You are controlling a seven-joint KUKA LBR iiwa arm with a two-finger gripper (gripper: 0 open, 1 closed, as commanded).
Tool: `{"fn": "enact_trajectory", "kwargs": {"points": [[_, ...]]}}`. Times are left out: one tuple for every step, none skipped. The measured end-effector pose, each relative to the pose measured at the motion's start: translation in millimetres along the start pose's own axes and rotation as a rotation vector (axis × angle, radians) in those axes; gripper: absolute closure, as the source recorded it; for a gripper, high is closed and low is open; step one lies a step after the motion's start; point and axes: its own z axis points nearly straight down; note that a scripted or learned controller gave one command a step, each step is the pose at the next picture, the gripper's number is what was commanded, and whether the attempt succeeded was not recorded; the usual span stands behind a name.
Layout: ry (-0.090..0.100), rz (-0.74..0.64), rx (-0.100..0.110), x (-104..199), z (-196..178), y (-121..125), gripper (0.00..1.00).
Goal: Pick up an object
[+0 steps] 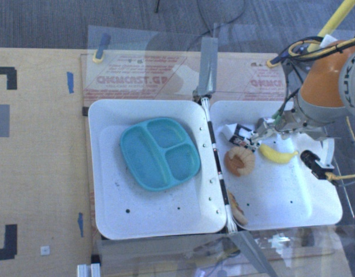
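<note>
Right bin (316, 209) holds several objects: a yellow banana (277, 153), lying flat, curved, near the bin's middle; a round brown doughnut (239, 161) just left of it. A tan pastry-like piece (237, 208) lies against the bin's left wall, lower down, well apart from the banana.
</note>
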Motion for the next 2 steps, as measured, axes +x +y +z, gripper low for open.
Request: {"fn": "enact_trajectory", "kwargs": {"points": [[-0.007,-0.057,-0.022,-0.3,5.9,-17.4,0.00],[-0.010,-0.093,-0.021,-1.3,6.0,-20.9,0.00]]}}
